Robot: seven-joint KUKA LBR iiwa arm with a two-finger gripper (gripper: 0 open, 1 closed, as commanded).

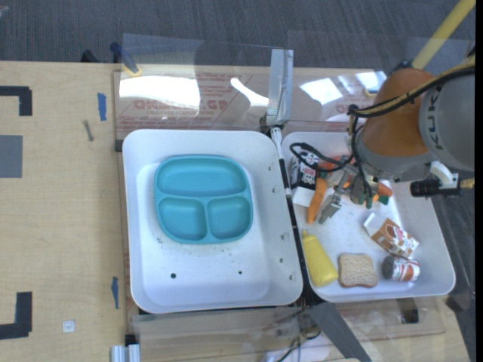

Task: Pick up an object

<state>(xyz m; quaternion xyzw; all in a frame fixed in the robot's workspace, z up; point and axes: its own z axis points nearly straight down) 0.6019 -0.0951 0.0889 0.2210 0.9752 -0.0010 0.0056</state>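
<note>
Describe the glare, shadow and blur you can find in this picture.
Camera view: white glare streaks on the clear panel behind the bins; soft shadow along the left bin's inner walls and round the blue tray; the arm looks slightly soft, the items beneath the gripper cluttered and indistinct.

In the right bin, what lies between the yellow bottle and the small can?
In the camera view, a slice of bread lies between the yellow bottle and the can, near the front of the right bin.
</note>
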